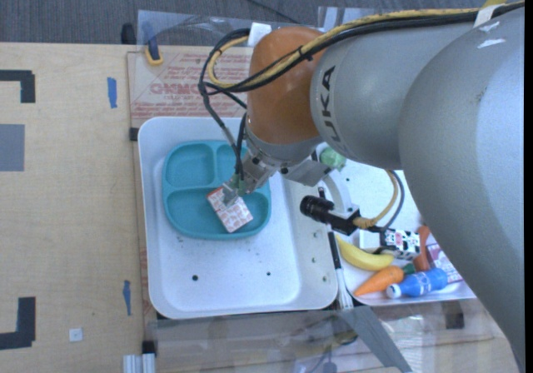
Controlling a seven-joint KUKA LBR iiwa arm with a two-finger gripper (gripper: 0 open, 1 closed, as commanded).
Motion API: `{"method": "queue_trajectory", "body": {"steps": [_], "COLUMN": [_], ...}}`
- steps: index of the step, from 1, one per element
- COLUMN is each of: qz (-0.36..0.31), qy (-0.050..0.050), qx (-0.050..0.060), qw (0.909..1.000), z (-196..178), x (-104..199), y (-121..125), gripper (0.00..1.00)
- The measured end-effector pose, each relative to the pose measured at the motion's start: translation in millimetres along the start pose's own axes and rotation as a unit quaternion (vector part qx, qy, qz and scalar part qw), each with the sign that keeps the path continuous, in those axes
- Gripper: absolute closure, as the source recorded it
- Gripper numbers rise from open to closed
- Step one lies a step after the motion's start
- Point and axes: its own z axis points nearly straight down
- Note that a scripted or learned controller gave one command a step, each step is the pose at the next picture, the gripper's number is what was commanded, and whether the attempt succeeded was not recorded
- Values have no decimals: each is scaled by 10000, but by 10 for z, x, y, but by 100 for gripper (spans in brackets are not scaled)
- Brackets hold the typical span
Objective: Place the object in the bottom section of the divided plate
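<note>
A teal divided plate (187, 188) lies in the left white bin (225, 280). A small packet with a red and white chequered pattern (231, 211) rests in the plate's bottom section, near its right rim. My gripper (233, 190) hangs right over the packet's upper edge, its tips touching or nearly touching it. The grey arm with its orange band reaches in from the right and hides part of the plate's upper right section.
The right bin (321, 267) holds a banana (366, 256), a toy carrot (379, 280), a blue bottle (420, 284) and a small black and white piece (401, 239). A brown board lies behind the bins. The wooden bench stretches away to the left.
</note>
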Motion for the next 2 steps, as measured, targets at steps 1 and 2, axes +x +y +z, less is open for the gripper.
{"method": "queue_trajectory", "body": {"steps": [1, 2], "qz": [297, 252], "qy": [-19, -24], "qx": [-18, -22], "qw": [9996, 9997], "z": [-514, -1768], "x": [-784, -1307], "y": [267, -137], "gripper": [100, 100]}}
